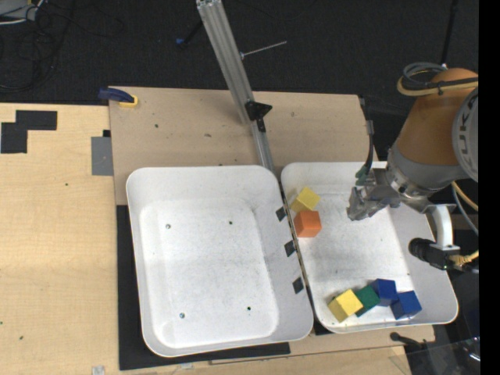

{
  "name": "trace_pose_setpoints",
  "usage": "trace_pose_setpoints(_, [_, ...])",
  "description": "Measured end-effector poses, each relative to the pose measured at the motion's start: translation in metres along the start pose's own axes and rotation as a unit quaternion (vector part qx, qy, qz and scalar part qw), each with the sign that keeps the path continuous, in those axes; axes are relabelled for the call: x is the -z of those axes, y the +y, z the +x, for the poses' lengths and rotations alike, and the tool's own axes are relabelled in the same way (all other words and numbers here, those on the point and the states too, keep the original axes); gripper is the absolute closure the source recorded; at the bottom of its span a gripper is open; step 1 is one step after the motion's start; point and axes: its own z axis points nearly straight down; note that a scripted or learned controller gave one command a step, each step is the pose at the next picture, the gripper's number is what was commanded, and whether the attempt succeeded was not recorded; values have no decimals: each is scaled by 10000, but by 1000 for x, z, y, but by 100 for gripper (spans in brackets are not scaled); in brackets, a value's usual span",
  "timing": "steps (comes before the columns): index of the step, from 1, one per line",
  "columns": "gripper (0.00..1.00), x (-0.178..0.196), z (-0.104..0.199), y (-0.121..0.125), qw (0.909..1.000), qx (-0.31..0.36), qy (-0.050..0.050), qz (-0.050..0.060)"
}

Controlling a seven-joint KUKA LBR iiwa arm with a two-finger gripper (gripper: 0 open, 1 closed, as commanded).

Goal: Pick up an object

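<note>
On the left of the table point(70, 233) we see the left bin point(156, 201), its white floor bare apart from a few dark specks. Across the divider, in the right bin point(328, 256), a yellow block point(307, 199) sits tilted near the inner wall, touching an orange cube point(308, 223) just below it. Toward the near edge lies a cluster: a second yellow block point(344, 304), a green block point(366, 298) against it, and two blue blocks point(385, 289) point(405, 304) beside that. All look like small, hard-edged cubes with flat faces, easy enough to pinch if squarely approached.

Further right, the gripper point(363, 206) hangs over the upper middle of the right bin, near the yellow and orange pair but apart from them. We cannot tell whether the jaws are parted or closed, and nothing shows between them. We judge the task barely begun: every block lies in the bin, and choosing, descending, grasping and lifting all remain.
</note>
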Motion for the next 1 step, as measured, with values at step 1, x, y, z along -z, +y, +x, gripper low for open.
trace_pose_setpoints(1, [100,53,-1,1,10000,12,1,-2])
